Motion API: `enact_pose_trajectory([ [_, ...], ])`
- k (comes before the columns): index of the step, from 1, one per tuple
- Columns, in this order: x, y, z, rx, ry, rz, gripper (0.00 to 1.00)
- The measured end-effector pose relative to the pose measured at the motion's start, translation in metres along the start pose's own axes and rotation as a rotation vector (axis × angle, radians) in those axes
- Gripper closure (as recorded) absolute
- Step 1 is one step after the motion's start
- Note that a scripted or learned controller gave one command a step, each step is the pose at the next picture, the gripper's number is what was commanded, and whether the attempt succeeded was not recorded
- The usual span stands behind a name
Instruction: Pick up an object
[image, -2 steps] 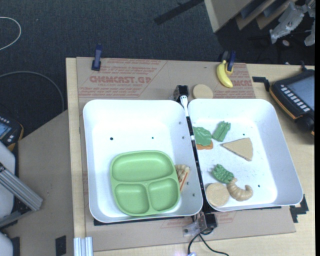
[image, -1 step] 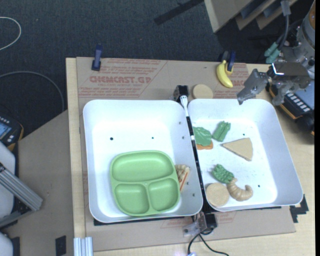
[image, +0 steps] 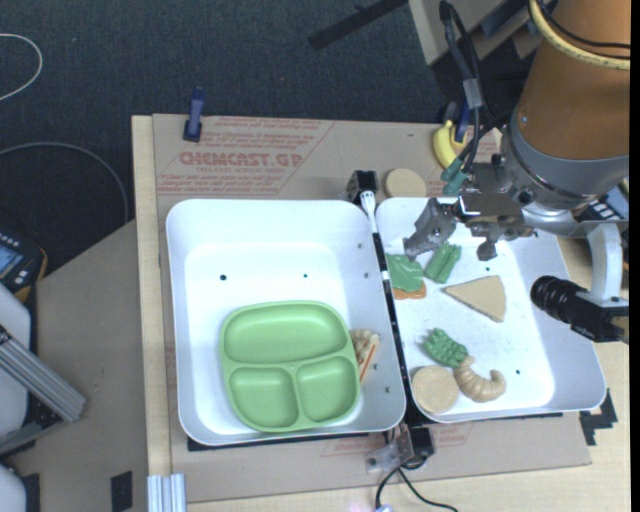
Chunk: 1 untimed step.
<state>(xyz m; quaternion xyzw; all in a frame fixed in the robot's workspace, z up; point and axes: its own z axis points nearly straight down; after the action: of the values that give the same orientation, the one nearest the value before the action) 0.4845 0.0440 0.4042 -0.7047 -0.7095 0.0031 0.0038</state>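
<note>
Open fingers (image: 432, 226) of the gripper (image: 458, 233) hung just above the green toy (image: 441, 262) near the right bin's (image: 560, 398) far-left corner, gripping nothing. Judging by this, picking had not yet happened; closing and lifting remained.
</note>
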Motion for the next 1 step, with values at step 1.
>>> enact_pose_trajectory([
  [1, -0.0036, 0.0025, -0.0148, -0.014, -0.001, 0.006, 1.0],
])
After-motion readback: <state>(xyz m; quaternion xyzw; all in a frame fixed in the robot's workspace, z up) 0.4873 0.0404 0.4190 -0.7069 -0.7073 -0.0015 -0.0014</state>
